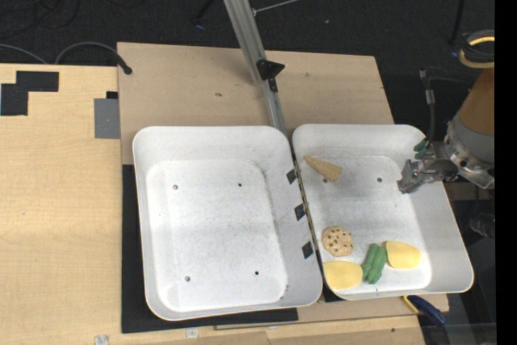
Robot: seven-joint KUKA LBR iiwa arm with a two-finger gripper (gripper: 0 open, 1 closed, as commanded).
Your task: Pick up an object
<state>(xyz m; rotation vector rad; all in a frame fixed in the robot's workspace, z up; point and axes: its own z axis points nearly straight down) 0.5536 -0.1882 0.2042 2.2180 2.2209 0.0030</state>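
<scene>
The pincer (410,176) sits over the right edge of the right bin (380,143), low at the rim, carried by an arm (478,121) that comes in from the right; whether it is apart or together I cannot tell, since it is small and dark against the bin wall, and nothing is visibly caught in it. It appears to be staged at the side so as to have room to swing inward to any of the pieces.

Nearest to it, across bare white floor, lies a tan wedge (323,168) near the bin's upper left. The other things are gathered at the near end, probably slid there by the sloping floor: a speckled cookie (338,239), below it a yellow piece (343,275), then a green pod (374,263) leaning between that and a second yellow piece (403,255). The pod touches or nearly touches both yellows, so a grasp there may nudge its neighbours; the wedge stands well apart and looks the cleaner pick.

The left bin (214,149) adjoins along the middle seam, both resting on the desk (56,198), with a metal rail (242,20) rising behind
</scene>
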